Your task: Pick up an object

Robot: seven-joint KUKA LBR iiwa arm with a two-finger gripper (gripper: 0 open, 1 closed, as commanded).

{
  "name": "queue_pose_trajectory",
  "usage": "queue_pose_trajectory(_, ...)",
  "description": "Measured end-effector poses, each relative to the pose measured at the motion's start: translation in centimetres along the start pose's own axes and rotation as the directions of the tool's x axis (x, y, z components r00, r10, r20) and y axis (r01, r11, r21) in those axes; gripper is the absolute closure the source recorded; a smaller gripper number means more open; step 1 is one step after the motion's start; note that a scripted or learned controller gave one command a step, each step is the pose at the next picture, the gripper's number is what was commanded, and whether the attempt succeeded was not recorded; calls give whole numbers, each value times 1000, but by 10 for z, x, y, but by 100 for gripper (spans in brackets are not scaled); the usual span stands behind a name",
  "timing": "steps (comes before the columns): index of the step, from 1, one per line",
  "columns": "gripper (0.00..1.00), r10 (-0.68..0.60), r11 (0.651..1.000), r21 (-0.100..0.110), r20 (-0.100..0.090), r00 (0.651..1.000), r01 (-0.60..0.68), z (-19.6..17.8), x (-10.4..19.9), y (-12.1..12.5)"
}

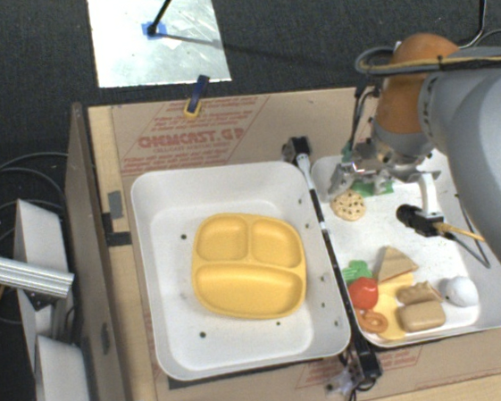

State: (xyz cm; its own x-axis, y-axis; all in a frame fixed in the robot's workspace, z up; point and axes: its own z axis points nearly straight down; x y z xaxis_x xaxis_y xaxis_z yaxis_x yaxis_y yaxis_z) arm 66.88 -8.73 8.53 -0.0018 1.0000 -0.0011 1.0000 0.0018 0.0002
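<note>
The bench (224, 122), faced with brown cardboard bearing red print, is being occupied by two shallow white bins set side by side and touching along a black divider strip (324, 232). The left bin (165, 277) is being taken up by a yellow compartment tray (247, 265). The right bin (495, 297) is lying toward the bench's right edge. A small blue-and-yellow clip (194, 98) is being carried at the far edge of the cardboard.

I count two white bins (153, 251), one yellow plate (247, 265), one cookie (349, 205), one tomato (364, 294) and one egg (461, 291), right of the plate.
</note>
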Motion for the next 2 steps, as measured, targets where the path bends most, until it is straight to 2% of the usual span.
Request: queue_pose_trajectory(2,0,-2,1000,0,2,1000,2,0,1,0)
